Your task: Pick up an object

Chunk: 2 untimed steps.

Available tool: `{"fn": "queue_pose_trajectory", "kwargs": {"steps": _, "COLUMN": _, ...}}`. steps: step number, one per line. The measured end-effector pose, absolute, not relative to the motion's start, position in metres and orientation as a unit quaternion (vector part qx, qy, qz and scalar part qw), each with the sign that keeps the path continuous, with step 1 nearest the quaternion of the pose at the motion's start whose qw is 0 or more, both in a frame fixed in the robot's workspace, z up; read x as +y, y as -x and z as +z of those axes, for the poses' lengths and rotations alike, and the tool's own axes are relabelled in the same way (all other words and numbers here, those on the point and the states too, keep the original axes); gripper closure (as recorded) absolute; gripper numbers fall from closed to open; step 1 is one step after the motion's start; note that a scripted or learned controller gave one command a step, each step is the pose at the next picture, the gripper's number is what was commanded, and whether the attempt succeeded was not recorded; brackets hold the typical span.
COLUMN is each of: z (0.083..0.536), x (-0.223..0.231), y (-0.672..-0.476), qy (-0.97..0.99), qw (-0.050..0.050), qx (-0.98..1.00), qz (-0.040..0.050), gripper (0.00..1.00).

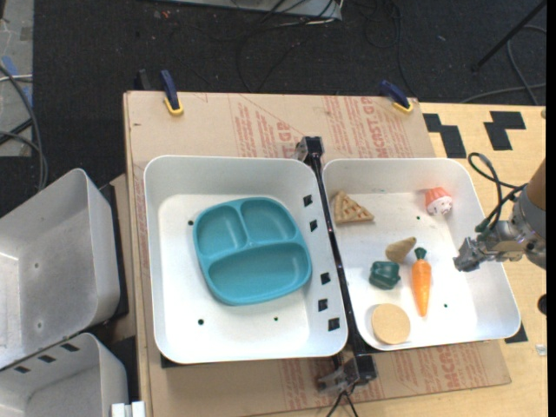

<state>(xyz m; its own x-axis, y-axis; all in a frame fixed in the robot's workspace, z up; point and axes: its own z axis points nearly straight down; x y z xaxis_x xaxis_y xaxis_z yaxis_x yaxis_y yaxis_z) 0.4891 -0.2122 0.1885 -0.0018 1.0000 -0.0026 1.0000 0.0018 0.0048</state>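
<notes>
The right bin (452,176) holds several toy foods: a waffle-like triangle (350,208), a pink-and-white piece (440,201), a tan lump (400,249), a dark green piece (384,274), an orange carrot (421,286) and a round tan cookie (390,323). My gripper (470,257) hangs at the right side of this bin, to the right of the carrot and apart from it. Nothing shows between its fingers.
The left bin (165,233) holds a blue divided plate (251,249). A black divider strip (326,233) runs between the bins. Cardboard lies under both. Two empty white tubs (48,259) stand off the bench at the left. A cable loops near the arm at the right.
</notes>
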Motion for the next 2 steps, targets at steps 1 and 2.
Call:
{"fn": "queue_pose_trajectory", "kwargs": {"steps": 1, "z": 0.228, "x": -0.213, "y": -0.491, "qy": -0.706, "qw": 0.003, "qx": 0.708, "qz": 0.0009, "gripper": 1.0}}
{"fn": "queue_pose_trajectory", "kwargs": {"steps": 2, "z": 0.23, "x": -0.164, "y": -0.482, "qy": -0.705, "qw": -0.001, "qx": 0.71, "qz": 0.0004, "gripper": 1.0}}
